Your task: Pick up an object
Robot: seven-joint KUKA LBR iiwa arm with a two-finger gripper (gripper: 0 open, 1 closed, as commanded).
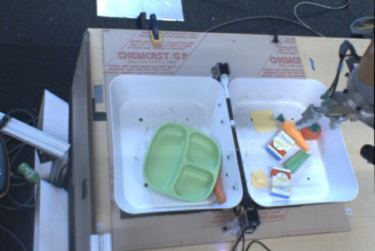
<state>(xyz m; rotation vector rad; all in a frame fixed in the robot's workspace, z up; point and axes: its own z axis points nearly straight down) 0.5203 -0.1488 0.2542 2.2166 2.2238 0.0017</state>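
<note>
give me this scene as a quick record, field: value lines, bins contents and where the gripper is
left bin: green divided plate; a sausage-like toy at the plate's near right edge
right bin: yellow square, carrot, red tomato-like toy, green bar, two small boxes, pale yellow piece
gripper: over the right bin's far right side, just above the carrot and red toy
held: nothing seen between the fingers
arm: enters from the right

Green plate [181, 162], orange carrot [294, 134]
</note>
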